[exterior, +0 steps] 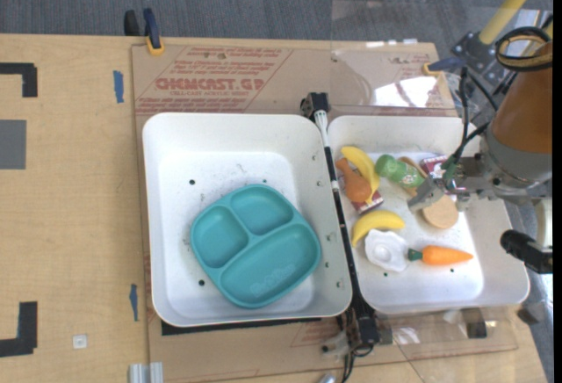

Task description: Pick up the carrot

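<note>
Faintly, cardboard (211, 78) reads "CHEMCAST".

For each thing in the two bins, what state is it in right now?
carrot: lying flat in the right bin, untouched
claw: above the right bin, nothing visibly held
teal plate: right side up in the left bin, compartments bare
fried egg: flat beside the carrot
</note>
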Tool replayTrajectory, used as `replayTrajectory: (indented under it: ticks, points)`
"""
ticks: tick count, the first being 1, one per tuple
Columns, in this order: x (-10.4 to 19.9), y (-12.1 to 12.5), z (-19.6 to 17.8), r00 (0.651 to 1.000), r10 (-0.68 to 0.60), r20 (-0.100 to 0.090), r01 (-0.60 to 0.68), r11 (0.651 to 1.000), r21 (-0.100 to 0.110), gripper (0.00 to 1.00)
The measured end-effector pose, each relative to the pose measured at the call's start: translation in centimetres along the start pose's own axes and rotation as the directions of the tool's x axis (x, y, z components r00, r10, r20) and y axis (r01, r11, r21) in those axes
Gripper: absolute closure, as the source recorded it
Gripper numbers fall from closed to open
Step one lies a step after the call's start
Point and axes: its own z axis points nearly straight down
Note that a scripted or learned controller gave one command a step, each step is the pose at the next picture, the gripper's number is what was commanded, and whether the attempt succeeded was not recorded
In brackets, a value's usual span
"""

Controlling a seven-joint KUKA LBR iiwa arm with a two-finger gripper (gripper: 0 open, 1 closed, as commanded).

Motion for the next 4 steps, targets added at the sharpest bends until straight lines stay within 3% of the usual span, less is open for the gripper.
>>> replayTrajectory:
  ticks: [1,2,3,4]
  points:
    - [-3.3,-2.2,9.3,0.969,-0.247,0.005,0.247,0.969,-0.008,0.00]
    - [-3.5,-3.5,10.2,0.999,0.037,-0.001,-0.037,0.999,-0.017,0.00]
    - [-3.8,-3.3,9.1,0.999,0.042,0.010,-0.041,0.999,-0.028,1.00]
    - [0.4,3.4,3.9,0.995,0.100,-0.001,-0.100,0.995,-0.008,1.00]
